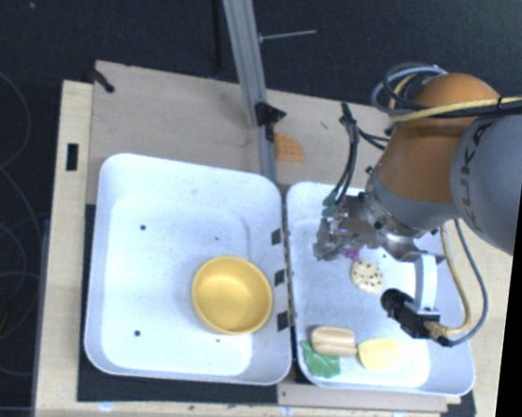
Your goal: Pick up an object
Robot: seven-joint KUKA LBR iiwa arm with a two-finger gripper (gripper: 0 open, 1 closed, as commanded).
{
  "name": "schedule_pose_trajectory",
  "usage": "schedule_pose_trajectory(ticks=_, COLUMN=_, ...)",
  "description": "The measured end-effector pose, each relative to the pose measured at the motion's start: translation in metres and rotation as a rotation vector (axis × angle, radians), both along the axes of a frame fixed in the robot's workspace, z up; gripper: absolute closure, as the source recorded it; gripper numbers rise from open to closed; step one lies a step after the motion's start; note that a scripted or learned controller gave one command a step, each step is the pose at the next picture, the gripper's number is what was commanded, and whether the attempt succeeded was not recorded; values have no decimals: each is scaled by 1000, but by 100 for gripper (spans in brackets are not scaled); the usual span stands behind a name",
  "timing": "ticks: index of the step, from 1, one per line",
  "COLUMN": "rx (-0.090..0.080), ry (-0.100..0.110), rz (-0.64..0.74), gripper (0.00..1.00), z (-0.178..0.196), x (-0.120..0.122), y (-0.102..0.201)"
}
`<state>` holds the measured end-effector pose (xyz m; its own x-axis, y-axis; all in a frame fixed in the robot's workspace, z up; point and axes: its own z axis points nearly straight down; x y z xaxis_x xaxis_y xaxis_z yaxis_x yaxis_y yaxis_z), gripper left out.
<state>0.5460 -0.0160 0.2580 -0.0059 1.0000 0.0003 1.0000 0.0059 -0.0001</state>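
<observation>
We could not tell the gripper's jaw state, and judged centring squarely over the round biscuit wisest.

Even overhead light, soft focus, white bins glaring.

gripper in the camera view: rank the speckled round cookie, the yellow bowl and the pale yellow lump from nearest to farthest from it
Measured from the gripper over the right bin:
1. Speckled round cookie, just beside it in the right bin.
2. Pale yellow lump, at the right bin's near edge.
3. Yellow bowl, across the divide in the left bin.
</observation>
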Motion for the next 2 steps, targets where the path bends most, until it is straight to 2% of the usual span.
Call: schedule_pose_trajectory(ticks=2, rx=1, ry=-1, rz=2, gripper=100, z=3, x=22, y=99)
